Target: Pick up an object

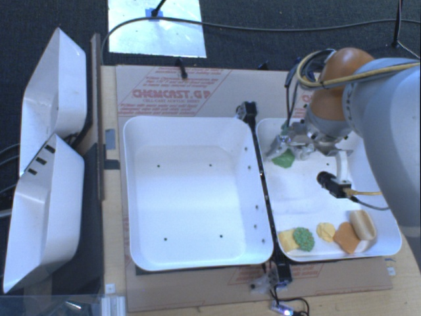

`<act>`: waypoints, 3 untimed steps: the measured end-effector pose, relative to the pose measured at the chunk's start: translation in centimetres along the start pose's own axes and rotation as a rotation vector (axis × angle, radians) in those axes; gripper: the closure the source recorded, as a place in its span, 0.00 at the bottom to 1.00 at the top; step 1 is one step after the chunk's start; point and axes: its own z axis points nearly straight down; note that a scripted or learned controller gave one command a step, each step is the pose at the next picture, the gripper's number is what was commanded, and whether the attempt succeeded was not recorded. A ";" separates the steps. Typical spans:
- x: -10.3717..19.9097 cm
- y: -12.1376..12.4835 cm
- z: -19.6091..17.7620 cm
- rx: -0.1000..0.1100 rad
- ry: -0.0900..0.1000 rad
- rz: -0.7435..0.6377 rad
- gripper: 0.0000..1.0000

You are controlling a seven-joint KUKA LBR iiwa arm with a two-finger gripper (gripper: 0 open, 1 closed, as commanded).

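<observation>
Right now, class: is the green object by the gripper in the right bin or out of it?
In. The green object lies on the right bin floor, at the gripper.

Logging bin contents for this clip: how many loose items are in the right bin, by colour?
Green: 2, the green piece beside the gripper and the green round item
Yellow: 2, the yellow wedge and the yellow lump
Orange: 1, the orange piece
Tan: 1, the bun
Total: 6

Two spare white trays point(49, 176) lean at the far left. A shiny metal sheet point(156, 17) lies beyond the cardboard point(177, 87).
</observation>
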 end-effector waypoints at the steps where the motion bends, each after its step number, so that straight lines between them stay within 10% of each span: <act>1: 4.8 -4.0 -10.5 -0.009 0.001 -0.049 0.00; 2: -1.6 -6.6 -0.8 0.010 0.000 0.006 0.00; 3: -1.8 -2.8 0.1 0.001 0.000 0.000 0.00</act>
